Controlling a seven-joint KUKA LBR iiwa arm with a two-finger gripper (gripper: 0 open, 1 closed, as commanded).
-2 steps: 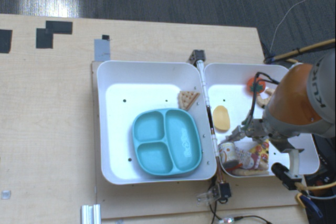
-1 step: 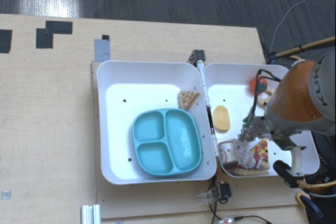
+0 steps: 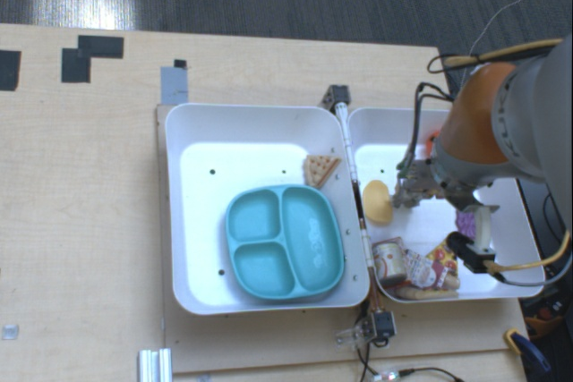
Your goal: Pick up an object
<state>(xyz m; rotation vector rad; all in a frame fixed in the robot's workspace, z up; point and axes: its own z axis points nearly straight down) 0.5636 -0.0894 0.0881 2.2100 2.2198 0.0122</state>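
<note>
- On the far left the pale wooden worktop carries nothing of my task; it has only some dark square marks near its upper edge.
- Next comes the left shallow white bin. In it lies a light blue plastic plate with three compartments, and just beside its upper right corner, against the bin wall, a small tan waffle-patterned piece.
- Then the right shallow white bin. Near its left wall lies a rounded yellow object, perhaps a toy lemon.
- At the lower edge of this bin there is a small heap: a little cylindrical can with a printed label and, touching it, some colourful crumpled packets. A small purple thing lies near the arm; I cannot tell what it is.
- My claw hangs low in the right bin, just beside the yellow object, on its right side. The wrist hides the tips, so I cannot tell how far they are apart, and I see nothing between them.
- My judgement of progress: the approach looks done, but the pick is not. The yellow object lies on the bin floor and seems the nearest candidate. What is left is to close on a thing and lift it clear.
</note>
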